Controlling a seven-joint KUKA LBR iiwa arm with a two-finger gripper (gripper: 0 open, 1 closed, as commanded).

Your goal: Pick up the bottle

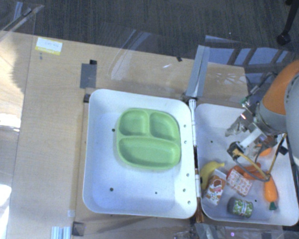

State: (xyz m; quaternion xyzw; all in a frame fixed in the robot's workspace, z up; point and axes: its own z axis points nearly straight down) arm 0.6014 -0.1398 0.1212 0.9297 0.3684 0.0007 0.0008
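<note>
A small white bottle with a red-brown label [215,189] lies near the front left of the right bin [212,122], next to a banana [210,169]. My gripper [236,128] hangs over the middle of that bin, behind the bottle and slightly to its right, with a clear gap between them. Nothing shows in its grasp.
A red snack packet [238,181], a green can [241,207] and an orange carrot [271,192] lie in the right bin's front half. The left bin [95,190] holds a green divided plate [148,139]. A raised rim [193,157] separates the two bins.
</note>
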